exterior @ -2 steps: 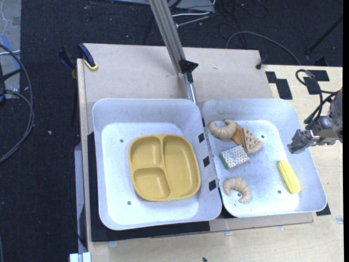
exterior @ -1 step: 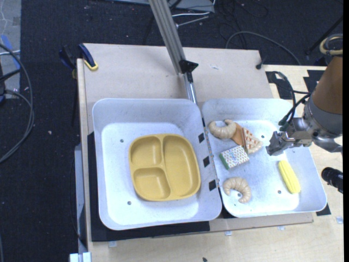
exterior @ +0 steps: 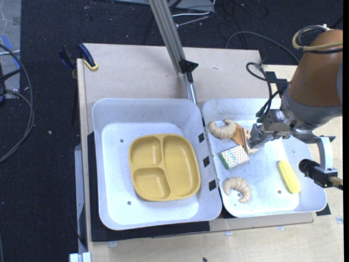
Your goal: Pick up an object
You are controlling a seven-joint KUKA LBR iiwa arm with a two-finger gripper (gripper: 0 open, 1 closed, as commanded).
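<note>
Near edge of the right bin [exterior: 313, 203]: lower croissant [exterior: 238, 188] lies curled, long axis roughly left-right, ends hooking down. Corn cob [exterior: 288, 176] sits to its right, well apart, long axis running near-to-far with a slight tilt, upper end toward the arm.

Middle of that bin: small patterned box [exterior: 235, 156], tilted, corners pointing roughly up-left and down-right. Just beyond it an orange wedge-like piece [exterior: 240, 137], long axis steep, lying between box and the upper croissant [exterior: 224, 129], touching or nearly so.

Gripper [exterior: 254, 140] is down in this cluster, right beside the orange piece and just up-right of the box. Likely target is one of those two; which one can't be told. From the tips, box lies down-left, orange piece directly left, upper croissant further left and slightly beyond. Jaw state: can't tell, tips blur into the clutter, nothing clearly seen between them.

Upper croissant long axis runs left-right, curved, ends turned down.

Left bin [exterior: 109, 119] holds a yellow divided plate [exterior: 163, 167], well apart from the gripper. The single arm reaches in from the right, so right bin items are the near ones.
</note>
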